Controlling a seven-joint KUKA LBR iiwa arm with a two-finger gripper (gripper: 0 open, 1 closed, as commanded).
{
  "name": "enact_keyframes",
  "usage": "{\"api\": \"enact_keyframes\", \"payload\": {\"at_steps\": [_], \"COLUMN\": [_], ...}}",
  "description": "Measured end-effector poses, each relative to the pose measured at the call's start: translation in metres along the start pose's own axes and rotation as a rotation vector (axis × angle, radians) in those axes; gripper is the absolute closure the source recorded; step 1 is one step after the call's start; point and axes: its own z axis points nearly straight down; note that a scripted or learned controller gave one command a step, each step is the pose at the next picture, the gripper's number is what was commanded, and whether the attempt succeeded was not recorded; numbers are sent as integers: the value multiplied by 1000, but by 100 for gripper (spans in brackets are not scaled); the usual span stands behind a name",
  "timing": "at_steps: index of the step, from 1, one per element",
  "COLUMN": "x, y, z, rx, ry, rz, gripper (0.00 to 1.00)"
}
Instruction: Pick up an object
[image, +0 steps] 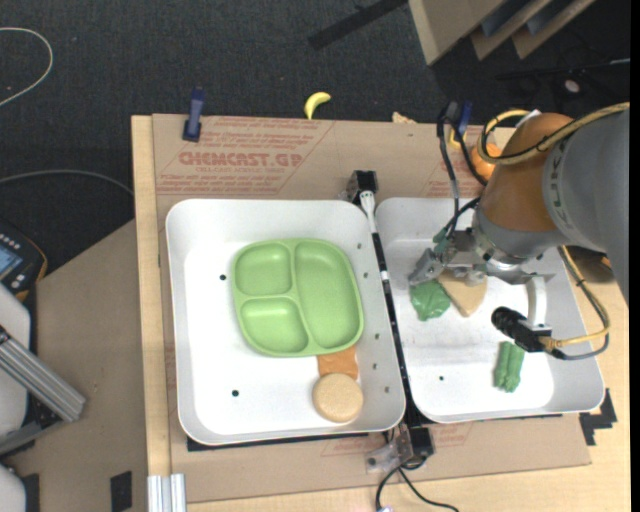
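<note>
Jaws hidden, state unclear; gripper (447, 262) above the green lump (430, 301) right of centre may clip the tan wedge (467, 297).

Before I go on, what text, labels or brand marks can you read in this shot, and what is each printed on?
"CHEMCAST G P": large red print on the brown board under the two bins, above the left bin; the last letters are uncertain.
Smaller red lines under that heading: too small and blurred to read.
Fainter red print on the board beside the right bin: unreadable.
</note>
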Motion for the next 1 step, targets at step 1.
{"api": "enact_keyframes", "payload": {"at_steps": [1], "x": [-2], "y": [2], "z": [-13], "rx": [-9], "ry": [-1], "rz": [3], "gripper": [100]}}
